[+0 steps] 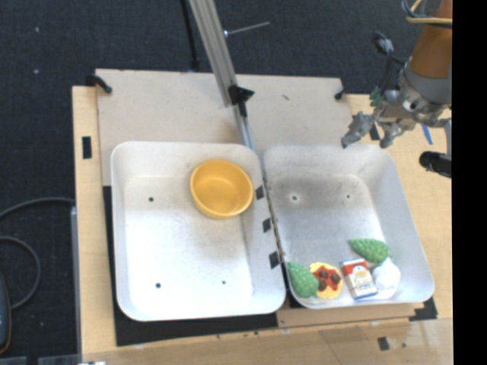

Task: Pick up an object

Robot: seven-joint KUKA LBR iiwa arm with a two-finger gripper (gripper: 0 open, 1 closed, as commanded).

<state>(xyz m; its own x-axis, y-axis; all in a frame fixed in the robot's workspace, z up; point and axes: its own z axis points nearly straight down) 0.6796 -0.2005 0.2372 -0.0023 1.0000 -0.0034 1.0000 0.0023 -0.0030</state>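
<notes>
While the arm (430,52) leans in from the right, its orange band sits high and the wrist tips down toward the far right corner of the right bin (396,204). The gripper (370,131) hangs just over that rim, fingers spread, nothing between them. Small objects (342,274) cluster along the right bin's near edge; a yellow bowl (221,188) sits in the left bin (137,234).

Even, diffuse overhead light; soft focus throughout.
Faint shadows; mild glare on the white bins (129,226); small objects blurred.
</notes>
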